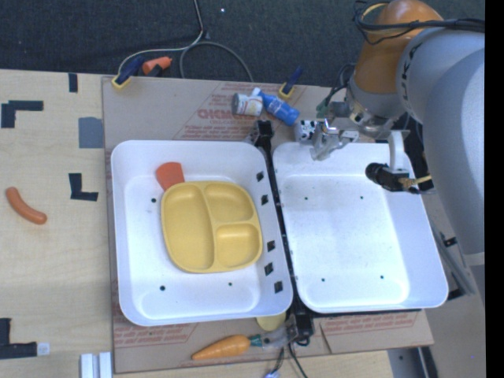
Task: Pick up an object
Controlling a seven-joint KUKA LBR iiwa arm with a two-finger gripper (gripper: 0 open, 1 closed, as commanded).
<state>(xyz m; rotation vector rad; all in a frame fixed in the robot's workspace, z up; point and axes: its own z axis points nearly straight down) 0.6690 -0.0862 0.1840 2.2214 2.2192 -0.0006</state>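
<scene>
Overhead, the gripper (323, 150) is held above the right bin's (358, 290) far rim, fingers slightly parted, nothing between them. A yellow divided plate (211, 225) and orange block (169, 174) are seen in the left bin (134, 290).

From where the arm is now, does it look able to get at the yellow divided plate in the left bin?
Probably yes. The yellow divided plate lies open in the left bin, with only an orange piece at its far edge. The hand hangs over the right bin's far rim, nothing between.
</scene>
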